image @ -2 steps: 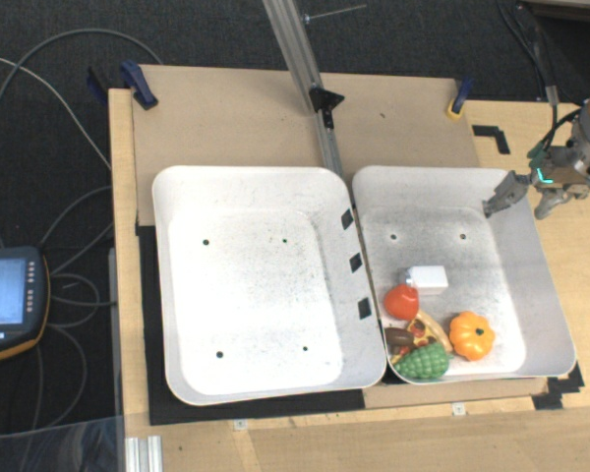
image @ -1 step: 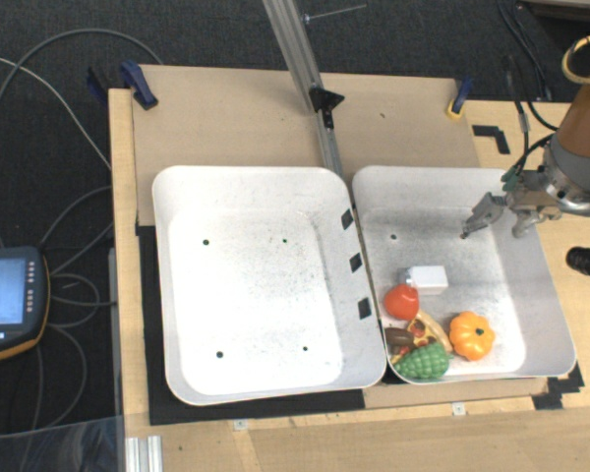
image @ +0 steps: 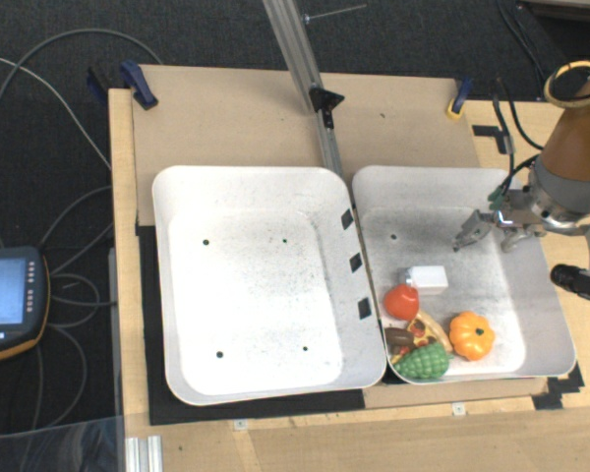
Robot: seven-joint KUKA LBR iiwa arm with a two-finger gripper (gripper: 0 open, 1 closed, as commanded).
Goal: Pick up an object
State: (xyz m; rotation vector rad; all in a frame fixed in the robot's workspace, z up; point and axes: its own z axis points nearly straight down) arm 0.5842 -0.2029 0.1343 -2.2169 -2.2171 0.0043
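1. Fingers (image: 469, 232) of the gripper (image: 490, 234) stand spread wide apart with nothing between them, hanging over the upper right part of the right bin (image: 442, 187).
2. Behind the gripper, the grey wrist and orange band of the arm (image: 573, 155) come in from the right side, with dark cables looping above.
3. Down and to the left of the gripper, well apart from it, a small white block (image: 428, 280) lies on the bin floor.
4. Just below the block sits a red tomato-like toy (image: 402, 302), touching or nearly touching it.
5. Toward the near edge of that bin, an orange pumpkin-shaped toy (image: 471, 334) rests beside a slice-shaped toy (image: 418, 334) and a green bumpy toy (image: 425, 364), all crowded in the lower corner.
6. The left bin (image: 251, 273) lies alongside, its rim overlapping the right bin's, joined by black clips (image: 355, 262).
7. Both bins rest on a wooden bench (image: 236, 116), with blue clamps (image: 138, 84) at the far corners.
8. A handheld pendant (image: 10, 298) with a lit screen sits on the dark floor at far left.
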